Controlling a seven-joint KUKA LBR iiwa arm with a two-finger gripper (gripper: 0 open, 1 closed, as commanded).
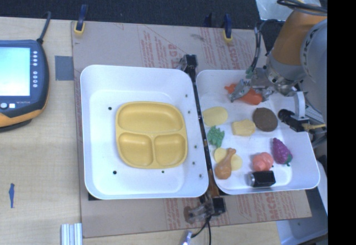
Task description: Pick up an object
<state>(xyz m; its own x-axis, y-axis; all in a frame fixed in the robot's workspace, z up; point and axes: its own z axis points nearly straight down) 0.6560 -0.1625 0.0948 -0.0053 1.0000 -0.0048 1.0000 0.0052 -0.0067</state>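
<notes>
The end effector (251,89) sits low in the upper part of the right bin (311,183), its metal fingers (240,93) spread over an orange-red object (251,97) that lies at the bin's upper middle. The fingers appear to straddle or touch this object, but whether they are clenched on it or released cannot be told from this slanted view. The arm (295,49) enters from the upper right of the frame, its orange band visible above the grey wrist, bending down and leftward toward the bin.

Other items lie in the right bin below the end effector: a brown round piece (265,119), two pale yellow pieces (215,115) (243,127), a green piece (215,136), a drumstick-shaped toy (225,163), a pink-orange object (262,160), a purple object (281,151) and a black block (262,178) near the lower edge.

The left bin (94,144) holds a yellow divided plate (151,133) at its centre. A handheld control pendant (19,80) rests on the surface (33,183) at the left of the frame.
</notes>
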